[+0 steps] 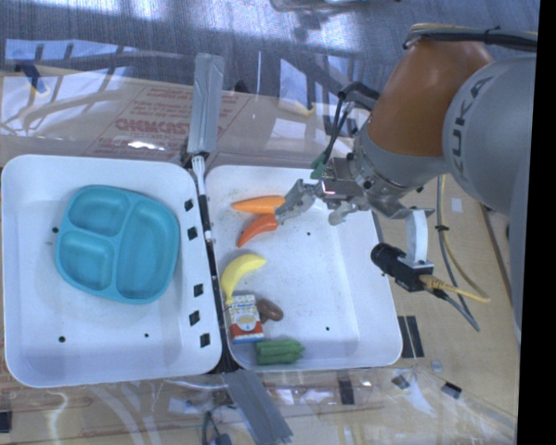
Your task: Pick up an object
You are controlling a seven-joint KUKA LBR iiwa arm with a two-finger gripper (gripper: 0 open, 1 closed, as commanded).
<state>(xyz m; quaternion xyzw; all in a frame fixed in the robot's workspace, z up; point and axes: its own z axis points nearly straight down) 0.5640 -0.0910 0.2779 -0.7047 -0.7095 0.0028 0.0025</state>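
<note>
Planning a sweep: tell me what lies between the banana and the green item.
In the camera view, a small carton and a brown piece lie between the banana and green item.

The bulky grey metal robot arm (pixel 506 127) carries a broad orange band, dark lettering at three o'clock, yellow and black cables, and a cluttered silver wrist.

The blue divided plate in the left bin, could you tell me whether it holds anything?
Empty. The blue divided plate lies flat in the left bin, and all three compartments show only bare blue.
</note>
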